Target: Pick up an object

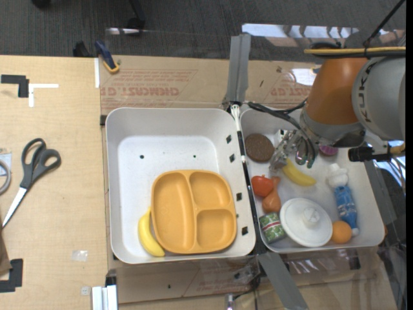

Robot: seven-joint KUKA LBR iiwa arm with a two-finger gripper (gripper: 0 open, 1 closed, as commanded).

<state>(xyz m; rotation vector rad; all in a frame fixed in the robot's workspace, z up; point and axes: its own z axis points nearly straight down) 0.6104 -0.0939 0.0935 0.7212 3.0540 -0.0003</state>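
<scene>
Grey gripper [293, 152] low in right bin [371, 241], above banana [299, 175]; finger state unclear, nothing lifted yet.

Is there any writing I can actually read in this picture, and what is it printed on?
"KUK": grey letters on the robot arm, cut off by the picture's edge.
Red print on the cardboard behind the bins: upside down; reads roughly "CHEMCAZ", not certain.
Label on the blue bottle: too small to read.
Label on the green can: too blurred to read.
</scene>
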